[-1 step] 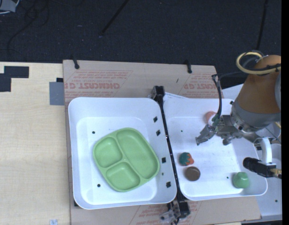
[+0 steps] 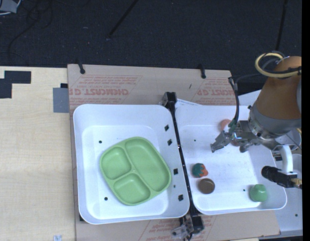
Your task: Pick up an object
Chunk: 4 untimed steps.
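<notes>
Arm: we see the grey arm (image 2: 278, 109) with its orange band entering from the right over the right bin (image 2: 215, 207); its upper part is cut off at the frame edge.
Gripper: the gripper (image 2: 229, 140) hangs over the upper middle of the right bin; we see a dark finger (image 2: 218, 143) slanting to the left, but the other is lost in the wrist's clutter, so we cannot tell whether they are apart or together, and we see nothing between them.
Pink object: a small pinkish thing (image 2: 224, 124) sits just behind the gripper, partly hidden by it and the cable; we cannot make out its shape.
Green-and-orange ball: a small round piece (image 2: 198, 170), teal with an orange patch, lies near the bin's left wall.
Brown disc: a round brown object (image 2: 206, 186) lies just below that ball, close beside it.
Green block: a light green lump (image 2: 258, 193) rests near the bin's lower right corner, blurred.
Left bin: the left bin (image 2: 89, 119) holds a green divided plate (image 2: 135, 170) with three compartments, lying flat.
Tabletop: pale wood (image 2: 29, 159) at left, with cardboard (image 2: 124, 84) under the bins.
</notes>
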Each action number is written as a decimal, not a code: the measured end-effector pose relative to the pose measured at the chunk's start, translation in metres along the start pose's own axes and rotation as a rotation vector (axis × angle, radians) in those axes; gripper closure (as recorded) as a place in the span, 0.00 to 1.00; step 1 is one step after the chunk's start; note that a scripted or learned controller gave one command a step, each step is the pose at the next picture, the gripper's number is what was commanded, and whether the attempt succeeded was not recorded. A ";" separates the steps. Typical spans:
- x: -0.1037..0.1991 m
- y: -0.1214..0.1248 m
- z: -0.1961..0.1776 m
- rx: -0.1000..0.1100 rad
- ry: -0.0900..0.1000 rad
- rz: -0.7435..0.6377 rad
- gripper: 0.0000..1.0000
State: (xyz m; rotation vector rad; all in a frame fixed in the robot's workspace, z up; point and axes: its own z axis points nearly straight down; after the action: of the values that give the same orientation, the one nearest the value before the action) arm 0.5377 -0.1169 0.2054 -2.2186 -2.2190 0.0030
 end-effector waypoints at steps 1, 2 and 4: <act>0.011 -0.003 0.054 0.005 0.001 0.001 0.00; 0.019 0.000 0.110 0.004 0.001 0.003 0.00; 0.017 0.000 0.107 -0.001 0.000 0.012 1.00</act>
State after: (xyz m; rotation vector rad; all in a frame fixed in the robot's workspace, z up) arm 0.5369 -0.0995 0.0987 -2.2321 -2.2062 0.0025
